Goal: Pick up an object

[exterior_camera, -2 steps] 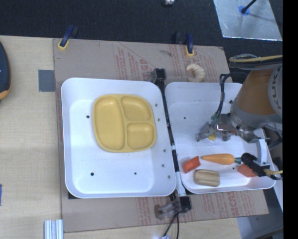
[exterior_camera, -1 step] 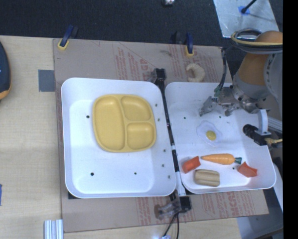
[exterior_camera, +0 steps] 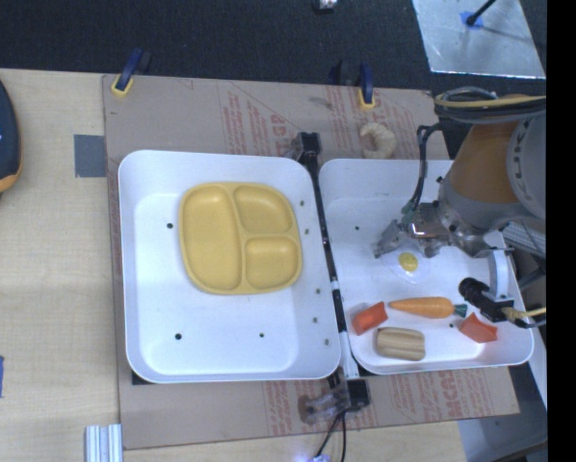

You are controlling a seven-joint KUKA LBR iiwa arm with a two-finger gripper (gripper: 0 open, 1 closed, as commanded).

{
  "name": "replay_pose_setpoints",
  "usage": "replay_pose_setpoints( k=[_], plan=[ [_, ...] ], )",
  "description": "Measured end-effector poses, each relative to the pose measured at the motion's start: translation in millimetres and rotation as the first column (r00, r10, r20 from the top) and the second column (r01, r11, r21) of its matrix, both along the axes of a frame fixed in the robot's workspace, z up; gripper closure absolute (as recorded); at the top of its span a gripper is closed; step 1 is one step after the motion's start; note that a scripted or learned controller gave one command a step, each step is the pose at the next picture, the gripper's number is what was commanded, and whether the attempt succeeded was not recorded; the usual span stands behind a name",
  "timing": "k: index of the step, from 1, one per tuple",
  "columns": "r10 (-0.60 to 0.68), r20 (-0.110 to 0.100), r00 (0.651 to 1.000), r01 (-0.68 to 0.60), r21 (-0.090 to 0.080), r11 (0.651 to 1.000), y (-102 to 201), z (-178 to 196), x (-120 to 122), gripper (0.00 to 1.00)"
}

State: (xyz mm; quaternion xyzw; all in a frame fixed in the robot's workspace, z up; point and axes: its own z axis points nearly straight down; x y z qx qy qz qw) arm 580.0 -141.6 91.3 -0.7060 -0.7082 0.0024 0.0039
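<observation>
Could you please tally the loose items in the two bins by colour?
Yellow: 2, tray and small piece
Orange: 1, carrot
Red: 2, wedge and wedge
Tan: 1, block
Total: 6

Orange carrot [exterior_camera: 423, 307] lying flat in right bin, near front; tan bread roll [exterior_camera: 400, 344] just below; red wedge [exterior_camera: 370, 318] at left.

A yellow divided plate [exterior_camera: 240, 237] is seen lying in the left white bin [exterior_camera: 148, 345], toward its far half. To the left of that bin, a grey patch of tape [exterior_camera: 90, 155] is stuck on the wooden bench [exterior_camera: 38, 287]. Beyond it, two clamps, one yellow-tipped [exterior_camera: 126, 73] and one blue [exterior_camera: 365, 83], are fixed at the cardboard sheet's [exterior_camera: 221, 114] far edge.
</observation>
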Motion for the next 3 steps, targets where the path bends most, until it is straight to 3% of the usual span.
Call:
replay_pose_setpoints(
  k=[1,2,3],
  plan=[
    [-0.003,0.008,1.000,0.003,-0.004,1.000,-32.7,44.6,-24.8,0.00],
    [0.005,0.006,1.000,-0.005,-0.002,1.000,-8.5,-2.0,4.3,0.00],
    [0.000,0.001,1.000,0.000,-0.001,1.000,-16.2,0.0,-30.7,0.00]
  ],
)
